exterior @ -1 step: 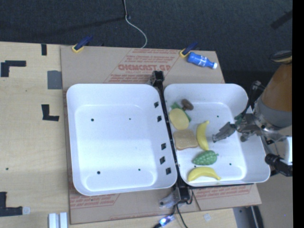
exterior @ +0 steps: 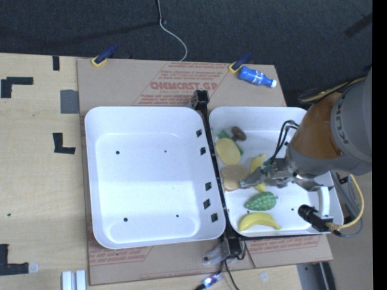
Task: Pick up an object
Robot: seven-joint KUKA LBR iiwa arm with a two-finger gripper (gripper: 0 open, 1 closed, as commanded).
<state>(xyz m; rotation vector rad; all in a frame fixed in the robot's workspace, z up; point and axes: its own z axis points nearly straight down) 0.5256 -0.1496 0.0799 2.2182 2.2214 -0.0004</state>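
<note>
Nearest of all, a curved yellow plastic banana [exterior: 259, 222] lies at the near edge of the right white bin [exterior: 295, 115], with a green bumpy fruit [exterior: 261, 202] just beyond it. Further in, the grey arm's pincer [exterior: 249, 180] reaches left over a tan flat piece [exterior: 232, 176], near a round yellow piece [exterior: 228, 151]; how far it is spread I cannot tell. Left white bin [exterior: 145, 174] sits alongside on the worktop [exterior: 36, 162].

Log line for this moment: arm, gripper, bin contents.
arm: over right bin | gripper: low beside tan piece | nearby: banana, green fruit | grasp: unconfirmed
</note>
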